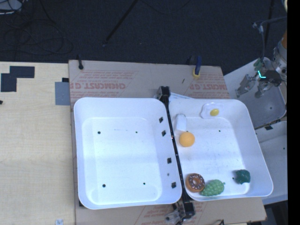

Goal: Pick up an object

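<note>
Right now I am watching the arm [282,55] hanging at the far right, off to the side of the right bin [255,130] and above the grey surface next to it. The fingers [251,88] are spread apart, two prongs with clear space between them, and they are gripping nothing.

By my reading the pick is only at its opening step: the reach into the bin is not yet begun.

Everything worth taking is lying in the right bin. An orange ball [187,139] is sitting near the divider, just beside a small white cylinder [180,122] on its far side. A toy fried egg [210,110] is resting by the far rim. Along the near rim a donut [194,182] is touching a bunch of green grapes [213,187], and a dark green piece [242,176] is lying apart from them to the right. The left bin [117,100] is offering me nothing to aim at.

I am judging the ball the easiest target, since it is standing clear on three sides. The next move is calling for a swing left over the right bin, then a straight descent with the prongs straddling the ball.
</note>
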Robot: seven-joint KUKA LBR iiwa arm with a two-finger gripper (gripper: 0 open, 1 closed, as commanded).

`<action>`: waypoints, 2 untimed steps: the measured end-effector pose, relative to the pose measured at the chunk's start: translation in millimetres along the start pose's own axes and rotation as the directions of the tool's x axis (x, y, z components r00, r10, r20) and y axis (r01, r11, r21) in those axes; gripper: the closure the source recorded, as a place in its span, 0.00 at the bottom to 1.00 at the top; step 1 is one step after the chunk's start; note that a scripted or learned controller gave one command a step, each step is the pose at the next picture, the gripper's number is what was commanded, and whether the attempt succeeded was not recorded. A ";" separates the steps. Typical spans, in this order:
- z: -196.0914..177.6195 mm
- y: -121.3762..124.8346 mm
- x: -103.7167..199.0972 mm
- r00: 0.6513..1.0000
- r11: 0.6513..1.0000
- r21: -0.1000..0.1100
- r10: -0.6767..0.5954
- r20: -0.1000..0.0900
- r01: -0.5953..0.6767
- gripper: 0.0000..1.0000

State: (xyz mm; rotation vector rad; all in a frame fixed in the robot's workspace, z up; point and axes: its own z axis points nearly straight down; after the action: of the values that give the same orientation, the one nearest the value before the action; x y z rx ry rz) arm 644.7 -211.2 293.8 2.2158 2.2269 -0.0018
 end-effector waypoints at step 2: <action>-106.2 0.4 152.5 1.000 1.000 -0.002 -0.002 -0.002 0.002 0.00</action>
State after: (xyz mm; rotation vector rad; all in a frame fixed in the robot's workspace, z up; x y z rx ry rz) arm 644.4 -58.6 399.8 2.2134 2.2294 0.0030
